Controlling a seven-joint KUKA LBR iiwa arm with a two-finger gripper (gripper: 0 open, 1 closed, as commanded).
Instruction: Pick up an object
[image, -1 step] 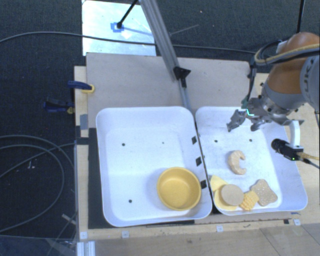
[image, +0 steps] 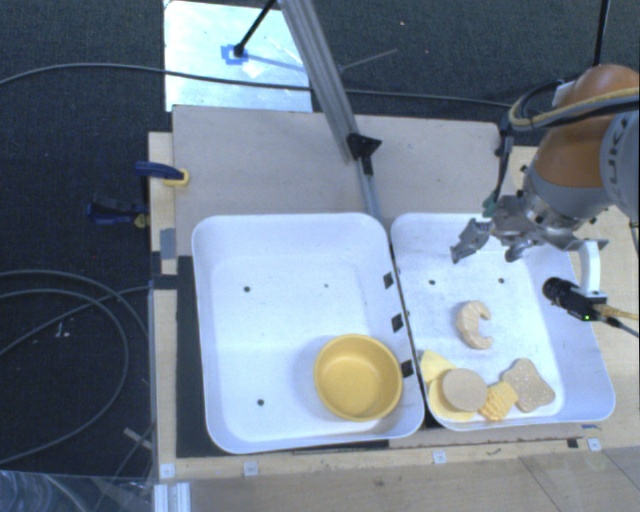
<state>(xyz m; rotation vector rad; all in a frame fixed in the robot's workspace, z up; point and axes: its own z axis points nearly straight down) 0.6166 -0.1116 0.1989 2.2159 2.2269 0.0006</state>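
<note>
My gripper (image: 490, 247) hangs over the far part of the right bin (image: 445, 245), its two fingers spread apart with nothing between them. A tan croissant-shaped piece (image: 474, 325) lies in the middle of that bin, below and a little left of the gripper. Along the bin's near edge sit a round tan disc (image: 464, 390), a yellow wedge (image: 433, 366), a ridged yellow piece (image: 498, 402) and a toast-like slice (image: 528, 385). A yellow bowl (image: 358, 376) stands in the left bin's near right corner.
The left bin (image: 260, 300) adjoins the right one along a shared rim with black clips (image: 396, 322). A metal pole (image: 330, 80) slants over the bench's back. A black cylinder (image: 565, 294) juts at the right bin's right side. Blue clamps (image: 150, 172) hold the bench's left edge.
</note>
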